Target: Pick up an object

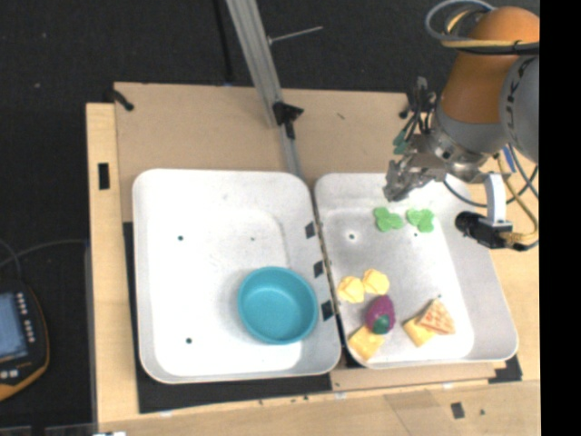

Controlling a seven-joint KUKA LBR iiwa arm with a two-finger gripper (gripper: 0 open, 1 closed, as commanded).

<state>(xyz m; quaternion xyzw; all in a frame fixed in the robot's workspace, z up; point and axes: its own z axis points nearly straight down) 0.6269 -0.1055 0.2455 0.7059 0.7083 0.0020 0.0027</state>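
My gripper (pixel 397 189) hangs over the far edge of the right bin (pixel 472 280), just left of and above two small green pieces (pixel 404 218). Nothing shows between its fingers. Nearer the front of that bin lie two yellow pieces (pixel 363 286), a purple eggplant-like toy (pixel 379 314), a yellow block (pixel 366 342) and an orange-yellow wedge (pixel 429 322). A blue bowl (pixel 276 303) sits in the left bin (pixel 182 243) near its front right corner.
A grey metal pole (pixel 259 62) slants up from between the bins at the back. The bench's tan board (pixel 200 125) runs behind the bins. A handheld pendant (pixel 18 334) lies off the bench at far left.
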